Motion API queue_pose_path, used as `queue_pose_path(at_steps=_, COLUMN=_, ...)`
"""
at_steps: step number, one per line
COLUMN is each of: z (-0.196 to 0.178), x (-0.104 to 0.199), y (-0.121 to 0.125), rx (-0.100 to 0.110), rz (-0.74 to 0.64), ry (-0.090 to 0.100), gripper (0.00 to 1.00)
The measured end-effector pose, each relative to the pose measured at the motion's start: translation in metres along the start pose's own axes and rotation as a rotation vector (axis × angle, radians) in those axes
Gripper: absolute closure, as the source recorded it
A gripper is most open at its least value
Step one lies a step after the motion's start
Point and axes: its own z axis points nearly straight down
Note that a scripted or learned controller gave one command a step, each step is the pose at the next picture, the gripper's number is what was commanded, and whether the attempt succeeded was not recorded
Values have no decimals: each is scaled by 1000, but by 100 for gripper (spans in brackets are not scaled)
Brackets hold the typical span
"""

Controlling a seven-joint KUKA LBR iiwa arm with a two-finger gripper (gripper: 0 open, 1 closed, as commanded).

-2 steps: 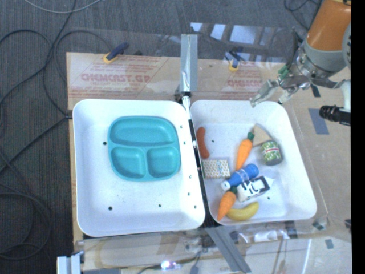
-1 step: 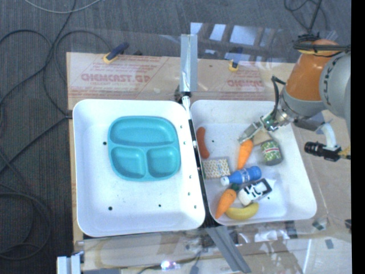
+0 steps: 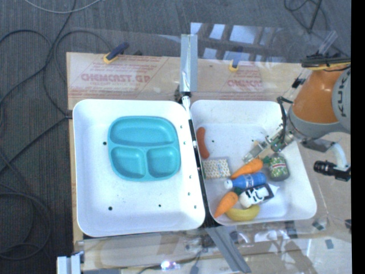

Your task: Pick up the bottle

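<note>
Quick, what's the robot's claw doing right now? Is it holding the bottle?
Gripper: over the right bin, above the pile of toys; open or shut cannot be told. The blue bottle lies in the bin, not held.

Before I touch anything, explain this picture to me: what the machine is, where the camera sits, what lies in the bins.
One camera looks down from above the bench. The grey and orange shape at the right is a robot arm; its gripper hangs over the right bin. Nothing shows between its fingers. That bin holds a blue bottle, two carrots, a banana, a sausage, a speckled block and a green item. The left bin holds a blue tray with three compartments.
</note>
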Motion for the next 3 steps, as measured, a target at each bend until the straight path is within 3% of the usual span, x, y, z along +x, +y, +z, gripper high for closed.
queue_pose_path(at_steps=1, z=3, x=29, y=-32, rx=-19, rz=50, ry=-25, gripper=0)
queue_pose_path(at_steps=2, z=2, x=62, y=-54, rx=-19, rz=-50, ry=-31, gripper=0)
queue_pose_path(at_steps=3, z=2, x=76, y=-42, rx=-22, rz=-423, ry=-39, gripper=0)
